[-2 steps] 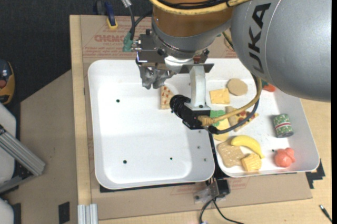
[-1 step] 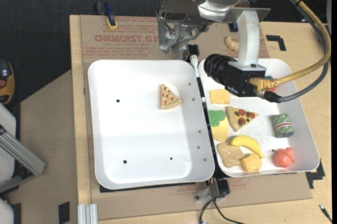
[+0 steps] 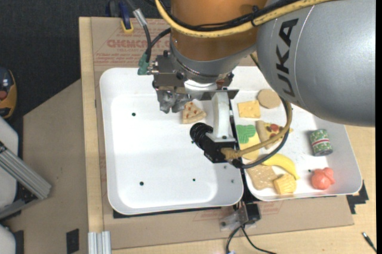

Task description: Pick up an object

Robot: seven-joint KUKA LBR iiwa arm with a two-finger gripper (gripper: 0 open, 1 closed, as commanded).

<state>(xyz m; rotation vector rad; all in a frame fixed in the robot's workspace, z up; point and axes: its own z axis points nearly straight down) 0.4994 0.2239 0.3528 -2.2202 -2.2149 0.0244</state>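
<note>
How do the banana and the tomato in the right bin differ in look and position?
The banana is yellow, long and curved; the tomato is red and round. The banana lies nearer the bin divider, beside the crackers; the tomato sits toward the outer edge, below the green can. Both rest in the right bin, ungripped.

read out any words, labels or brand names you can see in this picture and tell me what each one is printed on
"KUKA": black letters on the grey arm, running down its side; only part of the first K shows.
"CHEMC...": red print on the cardboard sheet under the bins; the rest is hidden behind the arm.
A smaller red line below it: too blurred to read.
The small green and red can has a patterned label: too small to read.
</note>
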